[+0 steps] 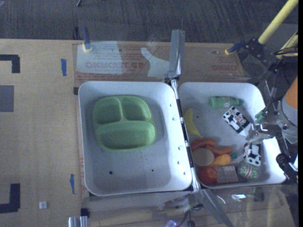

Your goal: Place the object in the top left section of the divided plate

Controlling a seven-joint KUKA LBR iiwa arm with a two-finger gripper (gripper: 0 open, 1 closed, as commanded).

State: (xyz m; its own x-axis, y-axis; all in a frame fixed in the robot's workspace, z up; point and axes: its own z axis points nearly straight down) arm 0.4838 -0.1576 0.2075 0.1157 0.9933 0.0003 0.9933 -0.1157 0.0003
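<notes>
The gripper point(259, 132) hangs at the right bin's point(265, 98) right rim; I cannot tell its opening, and it carries nothing visible. Nothing is placed yet. Beside it lie a banana point(191, 122), a tomato point(207, 175) and cartons. Far left, the green plate point(124, 122) sits empty.

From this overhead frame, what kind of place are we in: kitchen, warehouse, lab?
Most likely a robot manipulation lab. Two white bins sit on a taped wooden bench, one holding a green divided plate, the other toy food, with the arm's gripper reaching in.
</notes>
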